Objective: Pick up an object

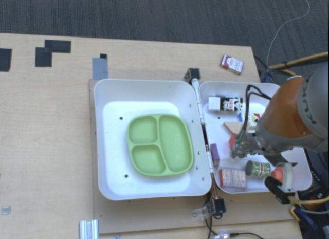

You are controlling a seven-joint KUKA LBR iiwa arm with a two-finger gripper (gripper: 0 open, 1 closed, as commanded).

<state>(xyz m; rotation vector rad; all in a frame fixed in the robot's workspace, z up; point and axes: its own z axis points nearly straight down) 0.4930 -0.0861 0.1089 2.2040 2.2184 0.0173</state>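
Note:
My gripper (pixel 238 149) hangs low over the middle of the right bin (pixel 267 86), under the grey and orange arm. A small red object (pixel 232 141) lies right at its tip, partly hidden by it. Just below are a bottle with a green label and red cap (pixel 260 169) lying on its side and a pink patterned box (pixel 233 178). A purple block (pixel 215 153) rests by the bin's left wall. A tan wedge (pixel 234 127) and a white and black carton (pixel 225 103) lie farther back.
The left bin (pixel 110 130) holds a green divided plate (pixel 160 144). A small red and white packet (pixel 232 64) lies on the bench behind the right bin. The arm covers the right bin's right half.

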